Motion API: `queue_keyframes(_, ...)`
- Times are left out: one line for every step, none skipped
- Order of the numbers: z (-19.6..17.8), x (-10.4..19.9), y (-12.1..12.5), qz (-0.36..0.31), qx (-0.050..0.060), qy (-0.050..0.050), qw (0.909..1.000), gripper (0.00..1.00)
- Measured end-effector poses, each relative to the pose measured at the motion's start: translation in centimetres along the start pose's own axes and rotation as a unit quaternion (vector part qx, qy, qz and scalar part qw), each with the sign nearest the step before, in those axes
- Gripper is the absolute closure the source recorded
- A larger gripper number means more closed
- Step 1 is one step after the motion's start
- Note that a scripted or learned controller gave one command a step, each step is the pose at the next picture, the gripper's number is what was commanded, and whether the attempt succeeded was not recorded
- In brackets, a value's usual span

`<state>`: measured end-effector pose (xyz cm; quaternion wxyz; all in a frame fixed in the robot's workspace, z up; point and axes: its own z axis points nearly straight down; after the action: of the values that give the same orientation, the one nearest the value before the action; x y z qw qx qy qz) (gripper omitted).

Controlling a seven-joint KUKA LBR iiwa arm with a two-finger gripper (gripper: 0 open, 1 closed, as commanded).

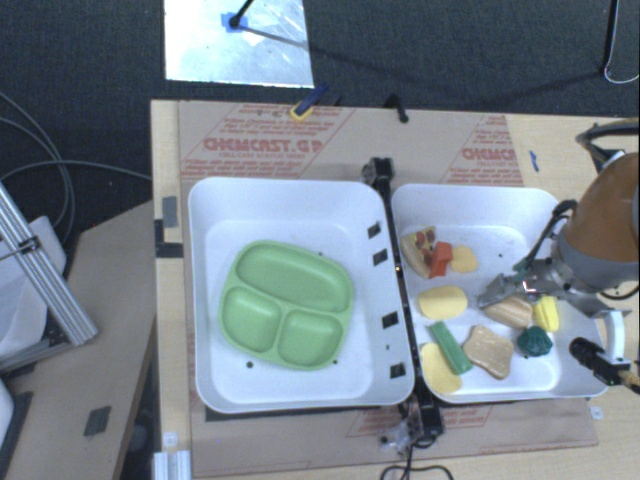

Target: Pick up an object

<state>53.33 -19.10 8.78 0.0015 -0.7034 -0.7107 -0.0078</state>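
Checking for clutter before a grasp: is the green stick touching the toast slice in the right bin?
Touching. The camera view shows the green stick's lower end lying against the toast slice's left edge, with no white bin floor between them.

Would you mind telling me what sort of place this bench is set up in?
Probably a robotics lab test bench: a robot arm reaches into a white bin of toy food, a green divided plate sits in the other bin, and aluminium framing stands alongside.

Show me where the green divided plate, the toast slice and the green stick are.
green divided plate point(287, 279): camera view, floor of its large upper compartment.
toast slice point(488, 350): camera view, middle of its top face.
green stick point(446, 349): camera view, middle of its length.
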Motion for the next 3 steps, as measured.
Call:
queue_keyframes(-8.8,10.5,3.1,-0.003,-0.002,-0.005,1.0000,0.00)
queue_keyframes(0.2,3.5,-1.9,0.006,-0.002,-0.009,0.9999,0.00)
queue_keyframes(-0.2,10.9,0.3,0.000,0.002,-0.005,1.0000,0.00)
